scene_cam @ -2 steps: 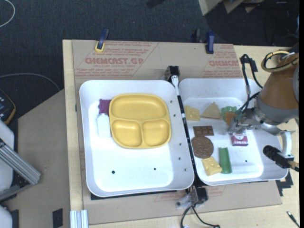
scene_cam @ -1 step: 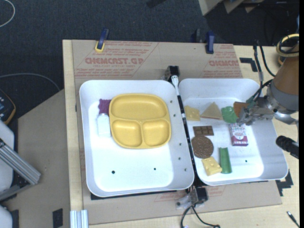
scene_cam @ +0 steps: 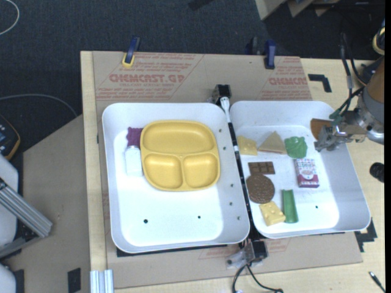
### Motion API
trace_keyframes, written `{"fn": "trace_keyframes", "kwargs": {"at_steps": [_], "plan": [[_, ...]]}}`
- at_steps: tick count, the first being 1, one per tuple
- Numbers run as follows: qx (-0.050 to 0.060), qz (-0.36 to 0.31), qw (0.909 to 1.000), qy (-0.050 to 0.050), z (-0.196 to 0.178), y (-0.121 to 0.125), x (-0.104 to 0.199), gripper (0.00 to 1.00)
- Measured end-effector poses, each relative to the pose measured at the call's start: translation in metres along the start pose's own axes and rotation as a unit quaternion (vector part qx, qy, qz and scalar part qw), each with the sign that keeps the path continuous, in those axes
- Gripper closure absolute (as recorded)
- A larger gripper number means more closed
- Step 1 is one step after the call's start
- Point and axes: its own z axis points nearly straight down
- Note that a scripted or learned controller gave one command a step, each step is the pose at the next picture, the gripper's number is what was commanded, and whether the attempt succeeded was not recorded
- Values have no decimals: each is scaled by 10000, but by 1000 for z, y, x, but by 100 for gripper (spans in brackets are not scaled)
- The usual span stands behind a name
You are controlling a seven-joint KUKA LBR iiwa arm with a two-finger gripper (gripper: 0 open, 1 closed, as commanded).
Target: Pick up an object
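Gripper [scene_cam: 325,140] sits over the right bin's [scene_cam: 342,215] far right edge; can't tell how its jaws stand, too small and cluttered, and nothing is visibly in them. A brown piece [scene_cam: 319,127] lies just beside it, at the rim.

Nearest candidates in the right bin:
- green leafy toy [scene_cam: 295,146], just left of the gripper
- red-and-white packet [scene_cam: 306,173], below it
- tan wedge [scene_cam: 273,143] and yellow block [scene_cam: 247,146], further left
- chocolate bar [scene_cam: 261,168] above the round brown cookie [scene_cam: 261,188]
- yellow cheese piece [scene_cam: 272,213] touching the green stick [scene_cam: 288,205], near edge

Left bin [scene_cam: 171,234]: yellow divided plate [scene_cam: 180,154], with a purple item [scene_cam: 134,136] and a white bottle [scene_cam: 132,161] at its left side.
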Motion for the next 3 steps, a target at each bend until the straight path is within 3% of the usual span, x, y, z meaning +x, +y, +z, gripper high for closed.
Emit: {"fn": "trace_keyframes", "kwargs": {"at_steps": [2,3], "plan": [[16,-23,10000,15,12,54,101,100],[7,-21,10000,16,-4,77,143,100]]}}
